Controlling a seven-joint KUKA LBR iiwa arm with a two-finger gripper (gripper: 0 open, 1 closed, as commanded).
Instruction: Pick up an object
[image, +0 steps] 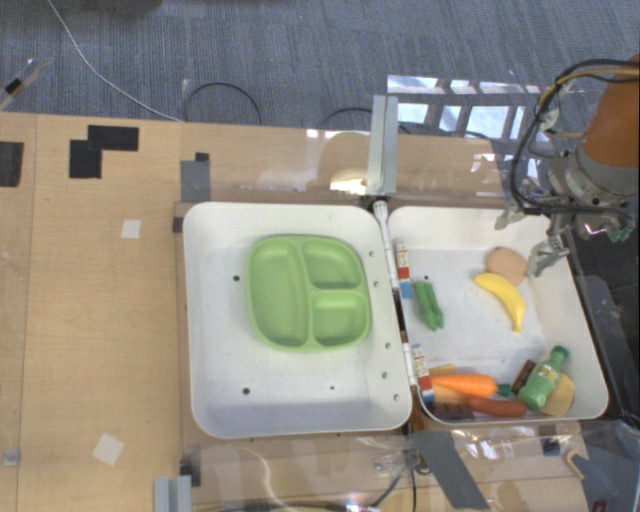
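Observation:
The right bin (470, 340) holds the loose objects. A tan rounded piece (507, 264) lies at the back, with a yellow banana (503, 298) just in front of it. A green vegetable (429, 305) rests near the bin's left wall. Along the front edge lie an orange carrot (463, 384), a red sausage (497, 407), a green bottle (541, 378) and a yellow block (560, 395). My gripper (528, 238) hangs over the bin's back right corner, just above and right of the tan piece. It is open, with nothing between its fingers (548, 252).
The left bin (215, 380) carries a green divided plate (306, 292). A metal post (381, 145) stands behind the seam between the bins. Cables loop around the arm's wrist (590, 170) at the upper right.

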